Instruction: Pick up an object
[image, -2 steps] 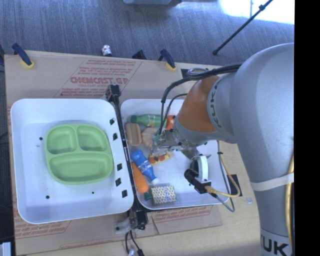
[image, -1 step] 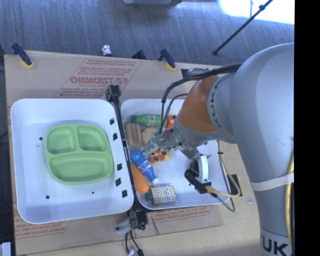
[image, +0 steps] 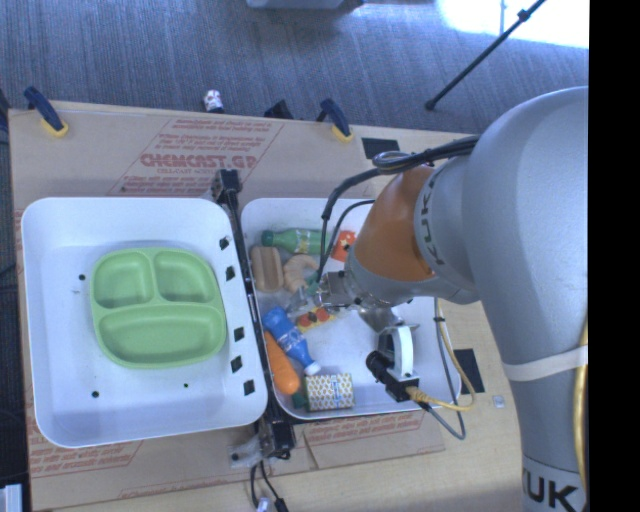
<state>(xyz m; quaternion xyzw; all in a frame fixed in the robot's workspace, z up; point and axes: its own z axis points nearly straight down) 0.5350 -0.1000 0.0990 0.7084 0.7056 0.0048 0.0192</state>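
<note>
**Reaching into the right bin**

Grey and bulky, my arm (image: 520, 200) is what sits closest to the lens, coming in from the right with its orange band (image: 395, 235) hanging over the right bin (image: 262, 215). Below the band my gripper (image: 325, 295) is down among the objects near the bin's middle; whether it is apart or together, I cannot tell, and nothing shows plainly held in it.

At the bin's near edge lies a patterned block (image: 330, 391). Beside it, along the bin's left wall, are an orange carrot (image: 282, 368) and a blue bottle (image: 287, 337), touching each other. Farther in sit a tan bread slice (image: 266, 268) and a round tan piece (image: 299, 270). At the far edge lies a green bottle (image: 292, 240).

Across the divide, the left bin (image: 50, 330) carries a green divided plate (image: 157, 305), flat near its centre. Both bins rest on the brown bench (image: 190, 150).
</note>
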